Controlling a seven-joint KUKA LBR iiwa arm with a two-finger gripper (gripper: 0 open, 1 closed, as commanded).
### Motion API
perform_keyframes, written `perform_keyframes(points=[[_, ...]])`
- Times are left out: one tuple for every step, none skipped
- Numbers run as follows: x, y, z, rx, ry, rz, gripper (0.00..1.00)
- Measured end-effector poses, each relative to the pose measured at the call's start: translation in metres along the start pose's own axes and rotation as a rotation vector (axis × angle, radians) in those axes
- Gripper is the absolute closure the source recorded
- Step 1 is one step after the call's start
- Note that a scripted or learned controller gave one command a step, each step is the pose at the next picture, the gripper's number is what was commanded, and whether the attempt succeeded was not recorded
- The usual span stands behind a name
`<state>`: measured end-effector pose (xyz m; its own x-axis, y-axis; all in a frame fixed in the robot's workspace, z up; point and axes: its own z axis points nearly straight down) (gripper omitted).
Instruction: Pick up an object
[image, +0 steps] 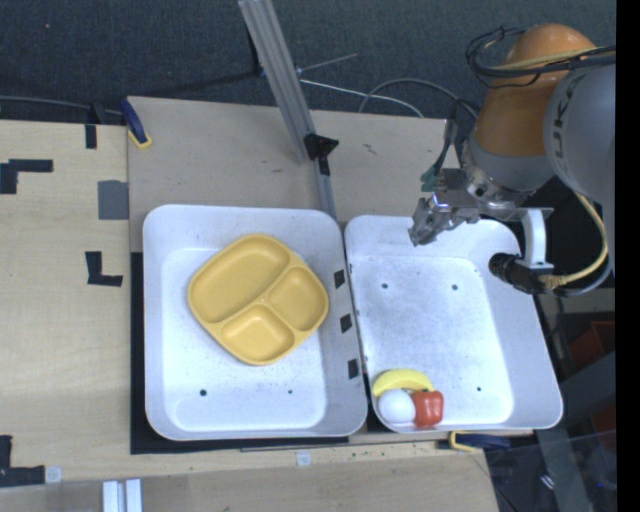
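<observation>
We saw nothing picked up. The end effector (428, 226) hung over the right bin's (520, 395) far edge, its grip state unclear to us. The yellow, white and red objects (408, 398) lay well apart in the near corner.

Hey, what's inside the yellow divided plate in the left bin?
The yellow plate in the left bin shows three bare compartments with nothing in them. Whatever lies under the plate is covered by it.
</observation>
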<state>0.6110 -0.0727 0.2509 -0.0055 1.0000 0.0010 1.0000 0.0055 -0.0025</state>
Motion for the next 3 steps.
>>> perform_keyframes(points=[[0.042,-0.015,0.007,0.001,0.000,0.001,1.00],[0.100,-0.034,0.017,0.002,0.000,-0.001,1.00],[0.154,-0.045,0.031,0.001,0.000,-0.001,1.00]])
